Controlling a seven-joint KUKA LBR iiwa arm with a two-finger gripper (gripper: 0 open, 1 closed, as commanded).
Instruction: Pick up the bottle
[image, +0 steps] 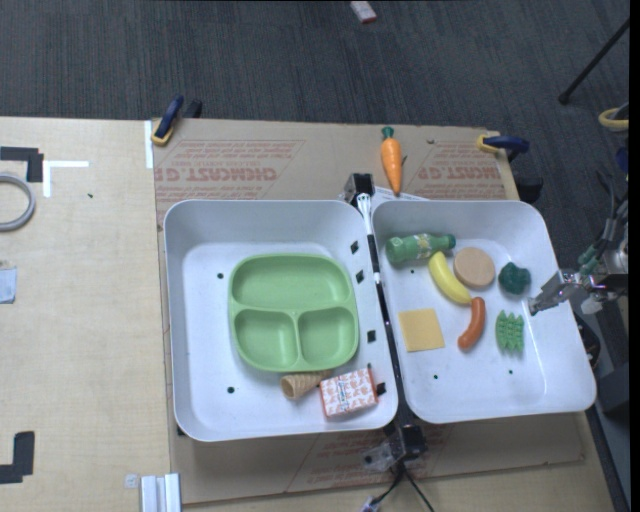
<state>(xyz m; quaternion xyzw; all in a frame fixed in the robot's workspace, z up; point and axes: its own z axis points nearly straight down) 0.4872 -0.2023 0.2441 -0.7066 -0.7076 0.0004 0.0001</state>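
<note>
While the gripper (556, 291) sits out at the right bin's (560, 400) right rim, touching nothing inside, its fingers are too small and blurred to judge. The bottle (418, 246) lies on its side near the far left corner of that bin, close beside the dividing wall, with the banana (449, 279) just beside it. Bare white floor opens up along the near edge.

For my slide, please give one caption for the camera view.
Green bottle lies in the right bin; the pincer is at that bin's right rim.
</note>
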